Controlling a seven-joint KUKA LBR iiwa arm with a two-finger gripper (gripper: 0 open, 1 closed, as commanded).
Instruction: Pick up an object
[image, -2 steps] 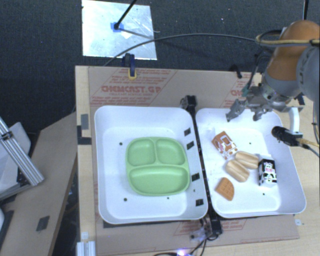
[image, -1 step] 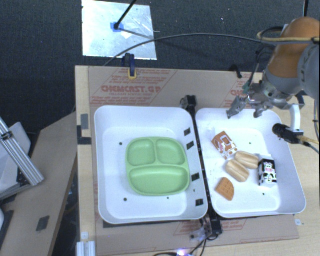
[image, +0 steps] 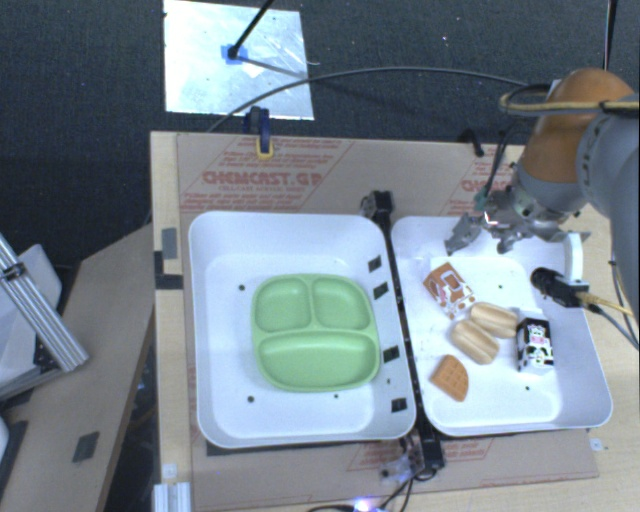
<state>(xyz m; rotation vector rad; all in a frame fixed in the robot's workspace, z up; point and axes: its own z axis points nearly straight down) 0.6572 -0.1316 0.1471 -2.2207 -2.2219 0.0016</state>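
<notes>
I'm seeing the gripper (image: 487, 231) hovering at right bin's (image: 585, 400) upper edge, fingers spread, pinching nothing. Hotdog bun (image: 484, 331) is lying mid-bin, long axis running upper-right to lower-left.

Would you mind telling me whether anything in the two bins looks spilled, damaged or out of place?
Nothing stands out. The green tray lies flat in the left bin; the small items lie loose in the right bin, unspilled.

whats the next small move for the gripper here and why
Probably lower the two-finger gripper forward onto the small red-and-white packet. The gripper hovers over the back of the right white bin, holding nothing, and that packet is the nearest item.
</notes>
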